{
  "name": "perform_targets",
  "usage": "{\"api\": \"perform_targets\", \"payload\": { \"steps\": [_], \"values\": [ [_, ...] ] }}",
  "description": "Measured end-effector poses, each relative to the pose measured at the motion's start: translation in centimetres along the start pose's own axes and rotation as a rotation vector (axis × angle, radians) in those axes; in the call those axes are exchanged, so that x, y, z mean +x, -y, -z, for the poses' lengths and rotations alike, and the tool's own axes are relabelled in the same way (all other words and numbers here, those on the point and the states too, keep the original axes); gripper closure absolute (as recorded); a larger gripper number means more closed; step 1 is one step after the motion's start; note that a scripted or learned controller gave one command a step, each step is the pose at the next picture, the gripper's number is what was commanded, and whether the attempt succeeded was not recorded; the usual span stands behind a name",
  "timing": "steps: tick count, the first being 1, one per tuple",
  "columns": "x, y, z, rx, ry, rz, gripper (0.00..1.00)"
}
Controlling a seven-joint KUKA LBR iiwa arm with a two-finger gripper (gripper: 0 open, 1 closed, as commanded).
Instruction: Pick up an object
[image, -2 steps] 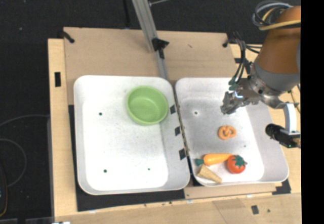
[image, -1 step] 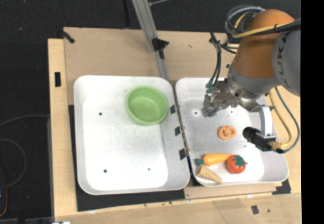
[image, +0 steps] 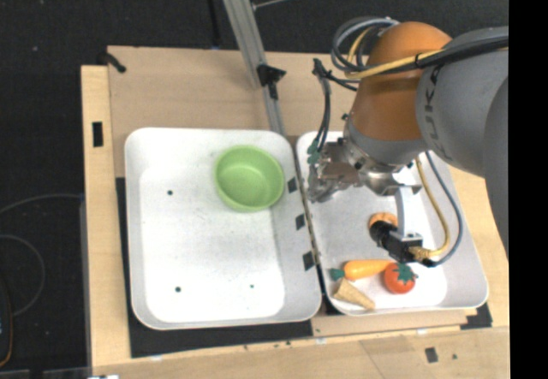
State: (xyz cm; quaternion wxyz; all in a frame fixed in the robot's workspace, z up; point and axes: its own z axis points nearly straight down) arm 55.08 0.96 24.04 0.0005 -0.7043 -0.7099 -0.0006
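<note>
2 white bins side by side on a tan bench (image: pixel 188 86), left bin (image: pixel 145 223) and right bin (image: pixel 467 283), rims touching along the middle.

In the left bin, toward its upper right corner: 1 green bowl (image: pixel 249 179), upright, mouth facing up, near the shared rim but apart from it.

Over the right bin: grey arm (image: pixel 467 103) reaching in from the right, orange band (image: pixel 390 82) above the wrist, cables looping around it. Gripper (image: pixel 321 179) low over the upper left part of the right bin, just beside the shared rim, pointing down. Open or closed: cannot tell, too dark and cluttered at the tip.

Along the near side of the right bin, 3 small things close together: yellow-orange carrot (image: pixel 366 268) lying flat, red tomato (image: pixel 399 278) just right of it and touching or nearly so, tan wedge (image: pixel 353 294) just below the carrot's left end, near the bin's front rim. Well apart from the gripper, all 3.

Higher up in the same bin: 1 orange piece (image: pixel 383 220), partly hidden by a black fitting (image: pixel 396 240) on the arm's cables; shape hard to tell.

Behind the bins: slanted metal bar (image: pixel 242 18) running from the top edge down to the bins' far rim.
</note>
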Motion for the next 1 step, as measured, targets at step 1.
{"api": "perform_targets", "payload": {
  "steps": [1],
  "values": [
    [5.79, -0.56, 0.55, -0.001, 0.000, 0.001, 1.00]
  ]
}}
